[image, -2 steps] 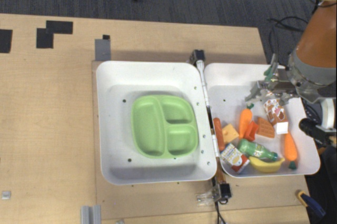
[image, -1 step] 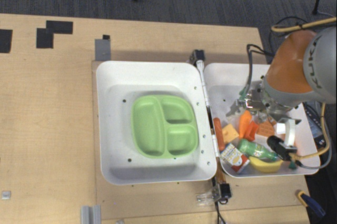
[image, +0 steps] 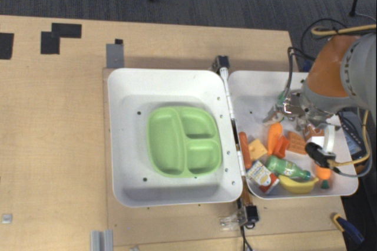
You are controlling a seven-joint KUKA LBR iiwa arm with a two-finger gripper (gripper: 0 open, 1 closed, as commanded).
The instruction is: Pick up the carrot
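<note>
Camera view: carrot (image: 274, 139) lies in right bin (image: 253, 88) just beside my claw (image: 294, 117), grip state undeterminable; crowding cheese wedge (image: 257, 149) and banana (image: 297, 185) risk a mis-grab.

You have open floor at the right white bin's (image: 253, 91) far end; its near end is crowded by a yellow banana (image: 297, 184), green bottle (image: 287, 167) and orange cheese wedge (image: 257, 149).
</note>
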